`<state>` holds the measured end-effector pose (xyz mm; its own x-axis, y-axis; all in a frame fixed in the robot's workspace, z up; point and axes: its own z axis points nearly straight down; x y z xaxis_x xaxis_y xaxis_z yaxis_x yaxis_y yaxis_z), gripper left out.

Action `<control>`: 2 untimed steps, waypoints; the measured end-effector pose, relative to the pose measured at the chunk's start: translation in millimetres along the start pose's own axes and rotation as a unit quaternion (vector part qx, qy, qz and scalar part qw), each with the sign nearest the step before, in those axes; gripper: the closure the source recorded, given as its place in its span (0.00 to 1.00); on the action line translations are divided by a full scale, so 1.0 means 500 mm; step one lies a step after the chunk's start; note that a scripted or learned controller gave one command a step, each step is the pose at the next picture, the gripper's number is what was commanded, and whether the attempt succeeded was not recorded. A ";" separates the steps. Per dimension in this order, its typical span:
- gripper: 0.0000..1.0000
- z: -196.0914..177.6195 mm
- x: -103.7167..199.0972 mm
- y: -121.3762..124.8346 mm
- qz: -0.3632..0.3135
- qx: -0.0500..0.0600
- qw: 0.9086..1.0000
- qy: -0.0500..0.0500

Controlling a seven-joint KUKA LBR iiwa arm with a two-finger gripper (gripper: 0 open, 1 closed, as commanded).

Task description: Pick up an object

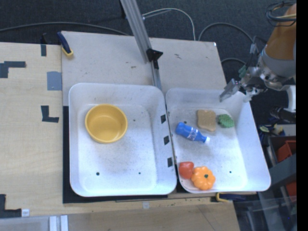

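Overhead, the end effector (230, 91) is poised above the right bin's (250, 143) far rim, nothing gripped; its opening cannot be told. Candidate objects are gathered inside: bread slice (207, 120), green toy (225, 121), blue bottle (190, 132), pumpkin (203, 178).

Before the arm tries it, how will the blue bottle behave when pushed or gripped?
The blue bottle lies on its side on the right bin floor, so it will probably roll if nudged across its length. It looks like small smooth plastic: likely light, stiff, perhaps slippery between fingers.
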<state>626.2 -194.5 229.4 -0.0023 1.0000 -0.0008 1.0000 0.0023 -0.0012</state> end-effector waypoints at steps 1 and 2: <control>0.00 0.000 0.000 0.000 0.000 0.000 1.000 0.000; 0.00 0.090 -0.001 -0.013 0.000 0.002 1.000 0.000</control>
<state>619.8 -195.0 184.2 -0.0015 1.0000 -0.0002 1.0000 0.0015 -0.0057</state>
